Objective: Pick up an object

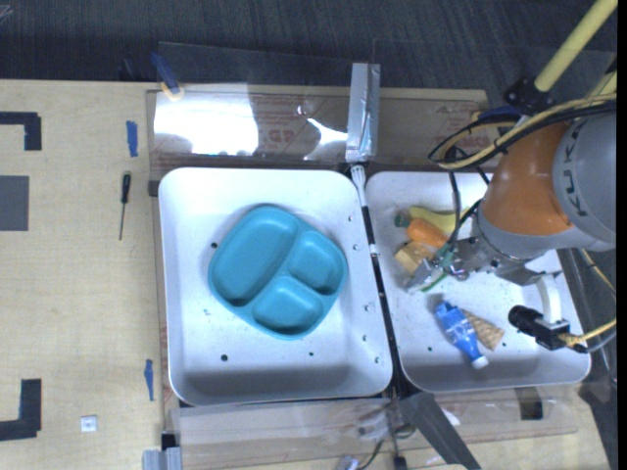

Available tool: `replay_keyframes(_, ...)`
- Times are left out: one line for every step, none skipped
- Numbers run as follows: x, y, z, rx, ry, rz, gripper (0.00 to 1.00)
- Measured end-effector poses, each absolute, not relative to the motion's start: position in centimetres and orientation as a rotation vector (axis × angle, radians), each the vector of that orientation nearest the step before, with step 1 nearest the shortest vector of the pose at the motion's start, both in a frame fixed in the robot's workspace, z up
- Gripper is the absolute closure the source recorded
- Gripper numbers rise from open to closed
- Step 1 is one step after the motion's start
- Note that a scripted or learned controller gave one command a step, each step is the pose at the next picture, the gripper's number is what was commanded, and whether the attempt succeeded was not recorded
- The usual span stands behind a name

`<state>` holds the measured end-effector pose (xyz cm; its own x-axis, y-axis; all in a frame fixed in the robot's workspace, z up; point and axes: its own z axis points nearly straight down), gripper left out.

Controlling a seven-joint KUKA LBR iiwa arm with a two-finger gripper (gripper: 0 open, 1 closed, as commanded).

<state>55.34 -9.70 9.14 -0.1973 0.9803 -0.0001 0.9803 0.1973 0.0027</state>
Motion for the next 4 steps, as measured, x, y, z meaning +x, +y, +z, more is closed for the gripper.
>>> replay_keyframes(55.4,-9.8,10.1,1.990,2.425,0.004,1.00)
replay_keyframes(55.3,-9.8,10.0,1.991,2.426,0.003,0.00)
replay_keyframes(48.1,-10.2,8.8,2.134,2.299,0.007,0.00)
replay_keyframes(48.4,-10.2,9.9,2.130,2.292,0.013,1.00)
